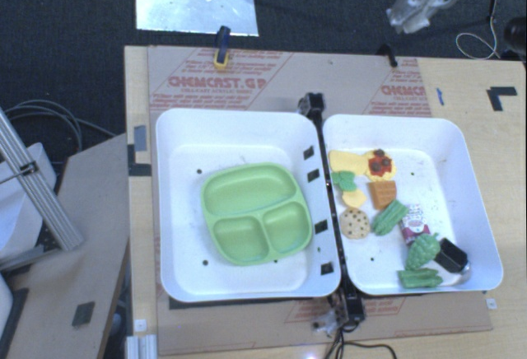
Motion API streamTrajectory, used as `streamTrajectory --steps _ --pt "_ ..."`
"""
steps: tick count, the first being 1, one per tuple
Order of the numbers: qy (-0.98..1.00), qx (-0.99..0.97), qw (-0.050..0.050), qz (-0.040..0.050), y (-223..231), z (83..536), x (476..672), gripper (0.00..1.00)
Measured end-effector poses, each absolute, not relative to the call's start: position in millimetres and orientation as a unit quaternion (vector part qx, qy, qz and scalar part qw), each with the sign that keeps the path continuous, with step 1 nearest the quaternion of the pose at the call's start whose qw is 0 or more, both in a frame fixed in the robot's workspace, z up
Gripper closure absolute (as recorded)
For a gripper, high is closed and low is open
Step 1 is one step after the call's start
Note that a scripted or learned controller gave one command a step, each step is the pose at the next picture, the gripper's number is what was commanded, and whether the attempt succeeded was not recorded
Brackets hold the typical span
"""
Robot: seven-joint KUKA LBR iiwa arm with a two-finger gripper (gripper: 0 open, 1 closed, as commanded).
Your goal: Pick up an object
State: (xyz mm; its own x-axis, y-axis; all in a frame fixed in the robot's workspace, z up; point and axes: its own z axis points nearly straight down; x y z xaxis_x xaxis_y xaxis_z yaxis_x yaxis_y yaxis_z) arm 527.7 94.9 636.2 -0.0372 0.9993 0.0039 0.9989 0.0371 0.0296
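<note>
The right bin [469, 176] holds several toy foods. A yellow slice [349, 160] and a red-topped piece [380, 162] lie at its back. In the middle are an orange cracker [382, 194], a cookie [355, 223] and a green pickle [389, 217]. Toward the front lie a red and white can [414, 222], a green leafy piece [422, 249], a green pod [419, 277] and a black object [451, 255]. My gripper [408, 13] hangs high beyond the bench's far edge, well behind the right bin and away from every item.
The left bin [177, 184] holds a green divided plate [254, 212]. A black clip strip [323, 184] runs along the wall between the bins. A yellow clamp [221, 48] sits at the bench's far edge. A metal frame [37, 184] stands at the left.
</note>
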Motion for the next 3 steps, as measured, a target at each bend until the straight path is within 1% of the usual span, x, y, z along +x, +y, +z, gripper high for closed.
streamTrajectory --steps 1,2,3 --pt "0.720 0.693 0.009 0.0117 95 636 527.7 0.00" --pt "0.710 0.704 -0.004 -0.0067 157 449 526.6 0.00" --pt "0.711 0.704 0.001 0.0056 193 541 484.4 0.00"
